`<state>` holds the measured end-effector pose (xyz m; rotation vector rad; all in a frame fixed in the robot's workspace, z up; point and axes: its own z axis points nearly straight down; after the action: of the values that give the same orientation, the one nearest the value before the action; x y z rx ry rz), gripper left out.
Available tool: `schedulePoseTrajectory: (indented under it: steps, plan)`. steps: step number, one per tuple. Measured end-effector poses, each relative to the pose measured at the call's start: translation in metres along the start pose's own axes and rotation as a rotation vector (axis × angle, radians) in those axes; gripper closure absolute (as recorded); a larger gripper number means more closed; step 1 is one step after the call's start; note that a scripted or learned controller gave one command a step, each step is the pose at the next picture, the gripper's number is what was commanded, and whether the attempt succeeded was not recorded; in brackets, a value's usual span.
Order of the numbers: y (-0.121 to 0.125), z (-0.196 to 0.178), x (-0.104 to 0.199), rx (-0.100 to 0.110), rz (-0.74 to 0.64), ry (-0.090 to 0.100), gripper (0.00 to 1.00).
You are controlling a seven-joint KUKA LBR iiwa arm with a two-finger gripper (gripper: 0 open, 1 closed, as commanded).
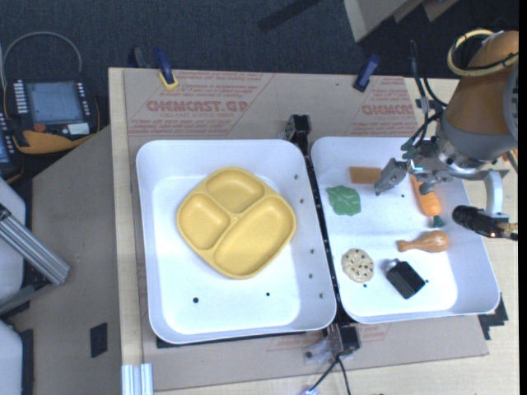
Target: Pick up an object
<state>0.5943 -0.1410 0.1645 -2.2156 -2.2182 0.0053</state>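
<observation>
Right now my arm (482, 97) reaches in from the right, its orange band showing above the grey wrist, and my claw (394, 174) hangs over the upper part of the right bin (469, 299). I cannot tell from this angle how it stands, nor whether anything is in it.

Just beside my claw, toward the divider, lies a flat orange-brown piece (363, 174), partly tucked under the claw's tip. Below that sits a green leafy item (344, 200), close to the bin's left wall. An orange carrot-like item (429, 202) lies under my wrist, on the right of the claw. Lower down, a tan drumstick-shaped item (425, 242) lies crosswise, its thicker end to the right. Near the bin's lower left rests a round speckled cookie (357, 264), and just to the right of it a small black block (405, 278), tilted, near the cookie but apart from it. All of these lie on the bin floor.

The left bin (165, 303) carries a yellow divided plate (236, 222) with three compartments, set roughly in the middle and turned at an angle. Both bins rest side by side on a brown board on the bench (247, 97), touching along the middle, with a black clip (297, 127) at the top of the seam. A blue clamp with a yellow tip (165, 71) grips the board's far edge, and a handheld control pendant (49, 109) lies off to the far left.
</observation>
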Motion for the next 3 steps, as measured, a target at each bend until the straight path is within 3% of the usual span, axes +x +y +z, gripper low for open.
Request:
schedulePoseTrajectory:
  steps: [1, 2, 3]
  plan:
    - [-0.011, 0.057, 0.001, 0.001, 0.002, 0.0, 0.0]
    - [-0.011, 0.082, 0.001, -0.002, 0.001, -0.001, 0.0]
    - [-0.01, 0.069, 0.001, -0.006, 0.002, -0.002, 1.0]
